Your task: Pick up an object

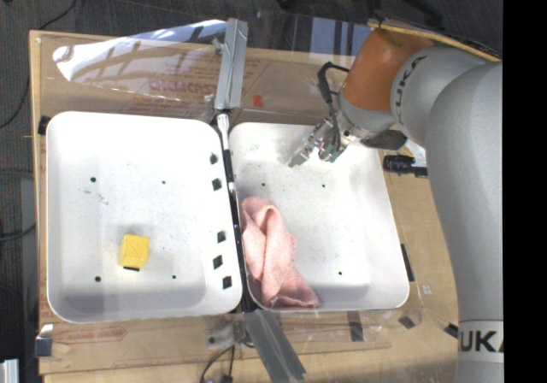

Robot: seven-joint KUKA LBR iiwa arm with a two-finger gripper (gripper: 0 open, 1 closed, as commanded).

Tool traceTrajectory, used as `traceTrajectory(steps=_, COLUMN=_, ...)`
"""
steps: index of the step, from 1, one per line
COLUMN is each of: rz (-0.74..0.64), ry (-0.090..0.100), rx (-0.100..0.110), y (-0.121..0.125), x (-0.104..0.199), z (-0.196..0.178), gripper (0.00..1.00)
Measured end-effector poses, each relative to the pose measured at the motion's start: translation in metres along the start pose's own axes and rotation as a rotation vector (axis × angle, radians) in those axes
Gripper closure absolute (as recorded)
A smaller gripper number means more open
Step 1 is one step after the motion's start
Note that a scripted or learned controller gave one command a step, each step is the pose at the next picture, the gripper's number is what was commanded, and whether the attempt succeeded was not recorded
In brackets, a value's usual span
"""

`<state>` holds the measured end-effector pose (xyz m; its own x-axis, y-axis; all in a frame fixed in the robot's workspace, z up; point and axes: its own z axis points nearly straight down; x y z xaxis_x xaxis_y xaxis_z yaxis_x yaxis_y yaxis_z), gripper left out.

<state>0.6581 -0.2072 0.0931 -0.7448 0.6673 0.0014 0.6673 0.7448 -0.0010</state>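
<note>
Now I see my pincer (309,150) over the right bin (376,236), nothing between its spread fingers; pink cloth (272,255) lies below-left, yellow block (134,251) far left.

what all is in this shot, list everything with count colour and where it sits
left bin: one, white, left half of the bench
right bin: one, white, right half of the bench, beside the left bin
block: one, yellow, lower left area of the left bin
cloth: one, pink, crumpled against the right bin's lower left wall
bench: one, light brown, under both bins
arm: one, grey with an orange band, reaching in from the right
gripper: one, over the right bin's upper part, apart from the cloth
</note>
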Motion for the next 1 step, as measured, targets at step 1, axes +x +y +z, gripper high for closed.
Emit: traceTrajectory(steps=1, rz=-0.002, ry=0.033, rx=0.012, y=-0.002, x=0.0066, z=0.0039, gripper=0.0)
